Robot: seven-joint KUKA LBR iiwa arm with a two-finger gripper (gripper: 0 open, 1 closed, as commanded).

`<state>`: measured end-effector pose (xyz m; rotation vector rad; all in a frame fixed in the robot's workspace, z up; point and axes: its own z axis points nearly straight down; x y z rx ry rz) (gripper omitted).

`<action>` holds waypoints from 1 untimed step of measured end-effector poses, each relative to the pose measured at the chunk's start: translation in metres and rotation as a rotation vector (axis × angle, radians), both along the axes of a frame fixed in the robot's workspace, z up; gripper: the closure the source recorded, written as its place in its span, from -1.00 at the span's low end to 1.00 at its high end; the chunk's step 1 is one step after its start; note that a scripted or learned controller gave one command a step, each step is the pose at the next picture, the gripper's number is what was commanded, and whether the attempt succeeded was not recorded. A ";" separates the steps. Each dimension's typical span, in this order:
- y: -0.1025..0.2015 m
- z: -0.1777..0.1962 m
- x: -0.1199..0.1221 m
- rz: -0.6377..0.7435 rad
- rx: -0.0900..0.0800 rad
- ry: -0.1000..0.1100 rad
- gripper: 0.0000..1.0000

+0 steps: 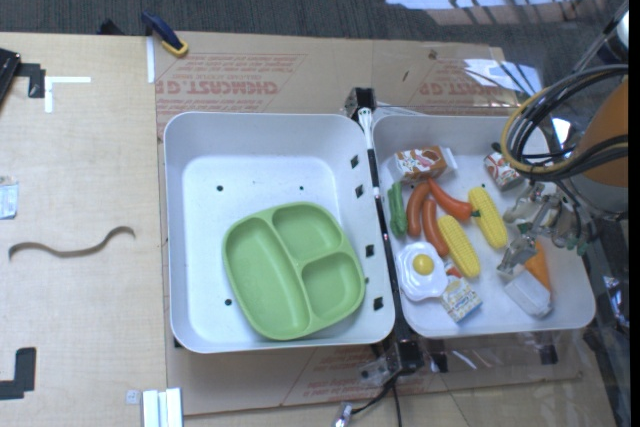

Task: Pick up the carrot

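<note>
Hand (527, 237) | over right bin (575, 315), 3 o'clock side | finger state indeterminate | carrot (539, 267) touching at 5 o'clock

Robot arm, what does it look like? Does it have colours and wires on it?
The arm has a big rounded orange part, with black cables looping beside it in a bundle, some showing a yellowish edge. Below sits the gripper, made of shiny silvery-grey metal pieces, small and bony-looking next to the fat orange section. I can't read any markings on it.
</note>
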<state>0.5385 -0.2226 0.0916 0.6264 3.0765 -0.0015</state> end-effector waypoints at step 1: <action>0.001 0.009 0.002 0.004 -0.002 -0.003 1.00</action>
